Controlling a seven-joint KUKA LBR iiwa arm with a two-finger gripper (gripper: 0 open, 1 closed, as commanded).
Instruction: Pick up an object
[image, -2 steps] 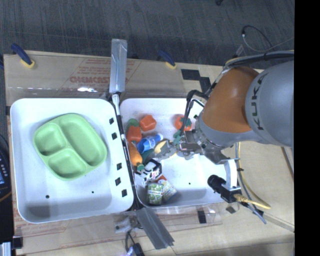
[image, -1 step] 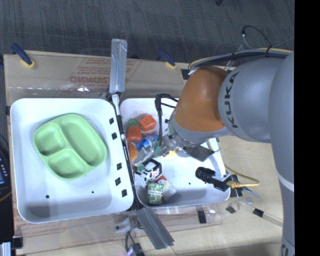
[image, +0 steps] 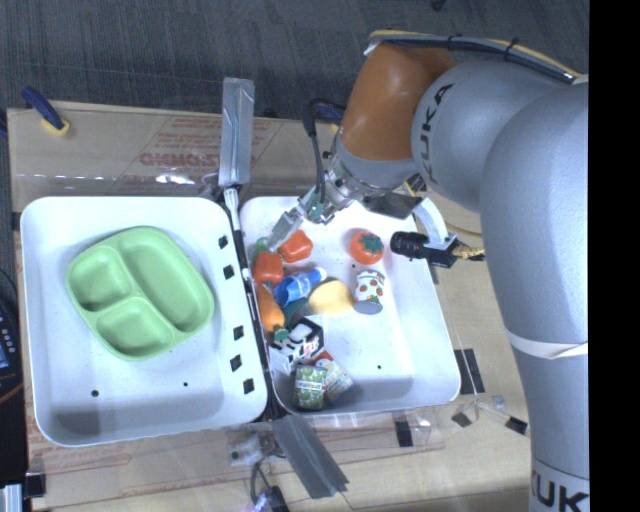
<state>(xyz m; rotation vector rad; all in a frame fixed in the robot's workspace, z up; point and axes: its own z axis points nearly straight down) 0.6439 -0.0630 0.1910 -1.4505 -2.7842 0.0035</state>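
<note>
My gripper (image: 291, 228) reaches down into the back left corner of the right bin (image: 420, 340). It hovers just above a small red toy (image: 296, 247), close to or touching it. An orange-red pepper (image: 267, 268) lies just in front of that. A blue object (image: 295, 288), a yellow lemon (image: 330, 297), a red tomato (image: 365, 245) and a small white patterned cup (image: 370, 290) lie nearby. I see nothing lifted off the bin floor.
An orange carrot (image: 272, 313), a black-and-white toy (image: 300, 343) and a green packet (image: 316, 382) lie along the right bin's left wall. The left bin (image: 60, 400) holds a green divided plate (image: 140, 290). The arm's bulk overhangs the right bin's back right.
</note>
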